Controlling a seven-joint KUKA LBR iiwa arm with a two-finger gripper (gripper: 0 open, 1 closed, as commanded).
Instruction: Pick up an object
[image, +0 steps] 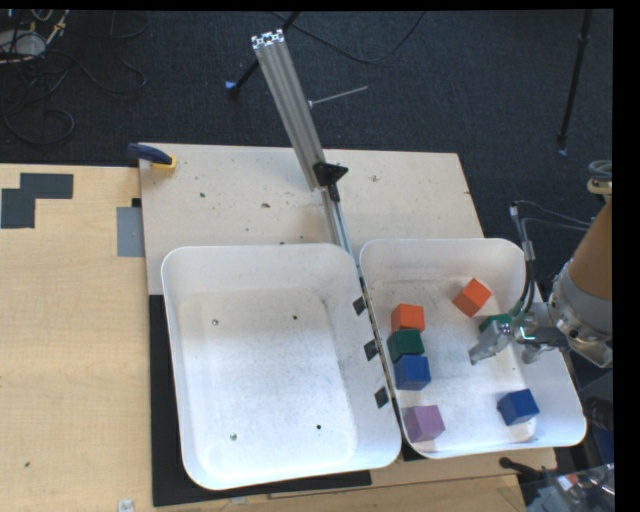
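Hovering over the right bin (500, 250) near its right edge, the gripper (490, 345) carried nothing; finger state could not be told. 6 blocks lay inside. Nearest, the orange block (472, 296) looked rigid, light; grasp across 2 flat opposite faces.

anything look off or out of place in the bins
Nothing stands out. The right bin holds six blocks, all sitting flat: a column of orange, green, blue and purple along its left wall. The gripper hovers over its middle.
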